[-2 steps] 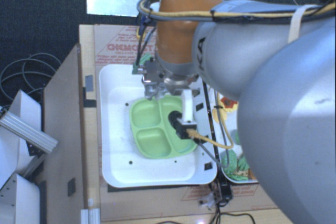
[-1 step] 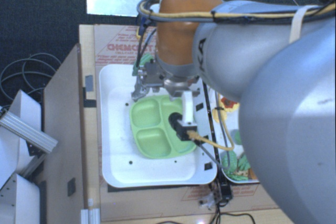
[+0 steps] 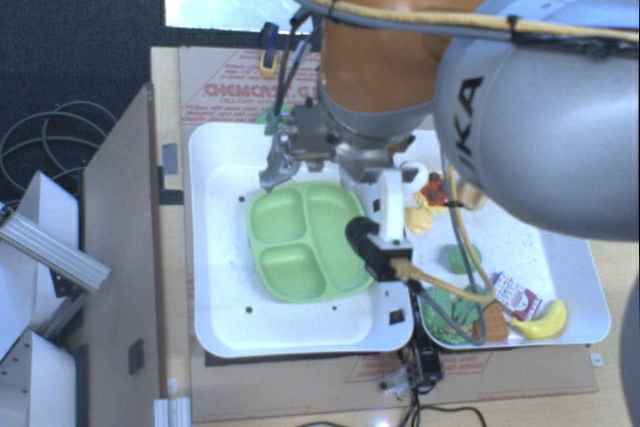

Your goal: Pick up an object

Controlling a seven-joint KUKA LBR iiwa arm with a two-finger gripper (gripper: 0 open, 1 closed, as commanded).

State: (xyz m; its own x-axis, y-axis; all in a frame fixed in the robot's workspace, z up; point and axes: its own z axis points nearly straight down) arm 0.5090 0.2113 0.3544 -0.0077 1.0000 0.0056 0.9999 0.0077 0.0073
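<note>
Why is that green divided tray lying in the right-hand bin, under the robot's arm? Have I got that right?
Not quite. In the camera view the green divided tray lies in the left-hand bin, not the right-hand one. It does sit under the robot's arm. The right-hand bin holds the small things, such as the banana.

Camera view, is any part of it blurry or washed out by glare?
In the camera view, the big grey arm sits close to the lens and looks soft; the white bin is bright but keeps its detail; the green tray is fairly sharp, with soft shadow under the arm.
</note>
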